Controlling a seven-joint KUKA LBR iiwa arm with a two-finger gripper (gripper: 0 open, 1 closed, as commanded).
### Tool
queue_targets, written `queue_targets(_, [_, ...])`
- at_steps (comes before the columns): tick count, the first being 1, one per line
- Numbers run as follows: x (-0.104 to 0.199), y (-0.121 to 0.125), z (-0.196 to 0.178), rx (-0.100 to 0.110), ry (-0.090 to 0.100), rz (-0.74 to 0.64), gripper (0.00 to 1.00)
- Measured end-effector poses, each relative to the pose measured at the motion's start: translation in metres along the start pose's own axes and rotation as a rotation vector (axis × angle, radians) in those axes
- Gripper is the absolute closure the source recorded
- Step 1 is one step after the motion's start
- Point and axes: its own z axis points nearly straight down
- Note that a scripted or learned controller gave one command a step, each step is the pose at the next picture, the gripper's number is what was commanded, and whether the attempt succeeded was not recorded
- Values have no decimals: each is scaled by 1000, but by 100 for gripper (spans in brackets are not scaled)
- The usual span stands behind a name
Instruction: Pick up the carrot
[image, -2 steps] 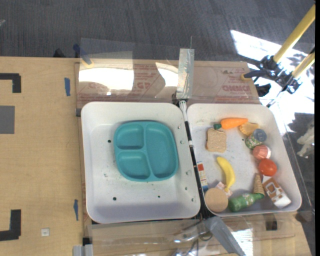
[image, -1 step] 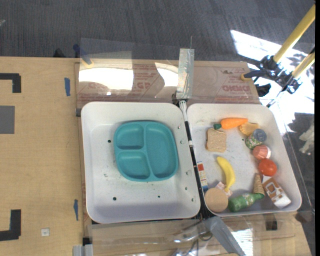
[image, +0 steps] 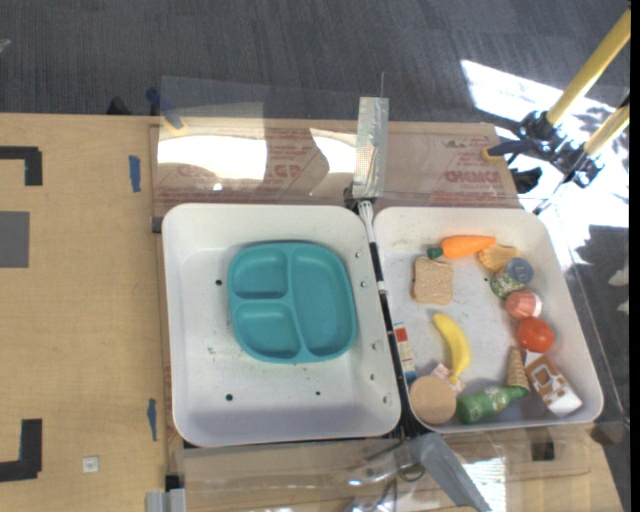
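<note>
The carrot (image: 466, 245) lies flat at the far end of the right bin (image: 570, 300), its green top toward the bread slice (image: 433, 281), just beside; nothing sits on it, so I judge a straight drop possible; my claw's state, I cannot tell.

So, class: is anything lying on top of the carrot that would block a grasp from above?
Nothing visible covers the carrot. It lies exposed at the far end of the right bin, with the bread slice just beside it.
</note>
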Motion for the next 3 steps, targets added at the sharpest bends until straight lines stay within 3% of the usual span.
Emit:
queue_targets(1, [1,1,16,-5,6,-307,100])
queue_targets(3, [-4,2,-9,2,-15,-304,100])
